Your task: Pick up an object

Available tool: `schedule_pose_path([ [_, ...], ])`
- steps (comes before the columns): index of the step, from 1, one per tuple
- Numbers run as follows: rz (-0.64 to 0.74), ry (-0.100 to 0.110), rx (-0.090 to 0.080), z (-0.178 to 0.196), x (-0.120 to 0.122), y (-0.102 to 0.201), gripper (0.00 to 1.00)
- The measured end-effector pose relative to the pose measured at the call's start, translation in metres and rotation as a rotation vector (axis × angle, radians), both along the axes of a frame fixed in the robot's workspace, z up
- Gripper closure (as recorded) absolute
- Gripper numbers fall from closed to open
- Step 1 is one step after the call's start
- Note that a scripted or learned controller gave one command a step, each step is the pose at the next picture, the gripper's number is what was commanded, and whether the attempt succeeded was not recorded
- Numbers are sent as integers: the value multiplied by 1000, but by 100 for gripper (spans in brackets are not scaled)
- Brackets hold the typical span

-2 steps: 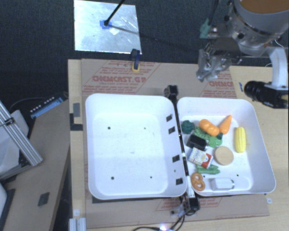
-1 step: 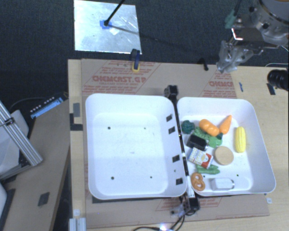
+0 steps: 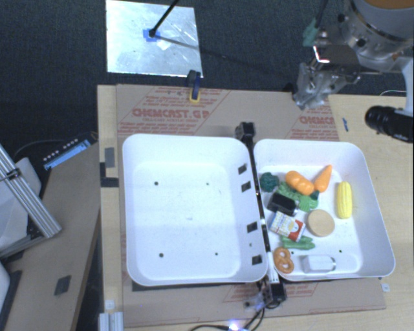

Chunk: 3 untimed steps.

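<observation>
Overhead, gripper [image 3: 310,97] hangs beyond right bin [image 3: 372,194], finger state unclear, nothing visibly held. Corn [image 3: 344,198], carrot [image 3: 323,178], pretzel [image 3: 283,260] clustered there, likely awaiting pick.

The arm [image 3: 381,32] is pale grey metal, rounded and bulky, with an orange band [image 3: 388,5] at its upper part. Below it sits a boxy silver-grey wrist block, lit by a small bright spot and a greenish tab. The gripper [image 3: 309,97] is dull grey and angular. A black cylindrical part [image 3: 388,123] juts beside it.
</observation>
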<state>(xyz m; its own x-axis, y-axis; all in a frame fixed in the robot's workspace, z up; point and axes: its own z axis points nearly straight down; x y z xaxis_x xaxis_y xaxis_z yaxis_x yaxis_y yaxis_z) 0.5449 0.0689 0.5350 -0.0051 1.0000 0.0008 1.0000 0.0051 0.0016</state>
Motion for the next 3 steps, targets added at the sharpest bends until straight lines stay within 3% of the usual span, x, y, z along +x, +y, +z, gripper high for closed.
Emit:
schedule_pose_path([
  [1, -11, -2, -3, 0, 18, -91, 100],
  [3, -1, 0, 0, 0, -1, -45, 100],
])
